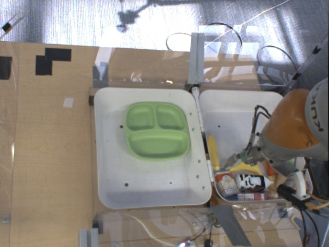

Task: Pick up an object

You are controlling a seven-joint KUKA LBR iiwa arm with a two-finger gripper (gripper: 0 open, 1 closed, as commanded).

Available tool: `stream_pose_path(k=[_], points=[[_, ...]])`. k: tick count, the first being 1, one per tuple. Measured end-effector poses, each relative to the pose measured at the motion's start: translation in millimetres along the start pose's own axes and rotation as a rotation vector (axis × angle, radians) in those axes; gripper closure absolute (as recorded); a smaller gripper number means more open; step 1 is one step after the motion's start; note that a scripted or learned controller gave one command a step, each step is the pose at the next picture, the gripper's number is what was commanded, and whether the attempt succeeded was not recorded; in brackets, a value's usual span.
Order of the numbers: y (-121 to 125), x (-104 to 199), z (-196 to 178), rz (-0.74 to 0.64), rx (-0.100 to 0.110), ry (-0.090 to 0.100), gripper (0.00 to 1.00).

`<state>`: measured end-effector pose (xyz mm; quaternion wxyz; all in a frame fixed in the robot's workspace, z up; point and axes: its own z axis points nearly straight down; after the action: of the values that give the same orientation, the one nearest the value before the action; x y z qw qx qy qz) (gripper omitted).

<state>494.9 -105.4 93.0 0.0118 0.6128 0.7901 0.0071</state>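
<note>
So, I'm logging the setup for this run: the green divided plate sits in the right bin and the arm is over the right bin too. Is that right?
Not quite. The camera view shows the green divided plate lying in the left bin, not the right one. The rest holds: the arm is over the right bin, above a cluster of small items at that bin's near edge.

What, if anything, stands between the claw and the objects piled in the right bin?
Nothing visible does. The claw is low in the right bin, right at the pile: a yellow object along the divider and small packages at the near wall. The green divided plate lies apart in the left bin.
</note>
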Motion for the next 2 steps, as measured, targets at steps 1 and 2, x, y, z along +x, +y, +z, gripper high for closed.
stream_pose_path(k=[1, 2], points=[[3.1, 3.2, -10.5, -0.004, -0.002, 0.006, 1.00], [100.5, -13.6, 3.8, -0.053, 0.017, 0.008, 1.00]])
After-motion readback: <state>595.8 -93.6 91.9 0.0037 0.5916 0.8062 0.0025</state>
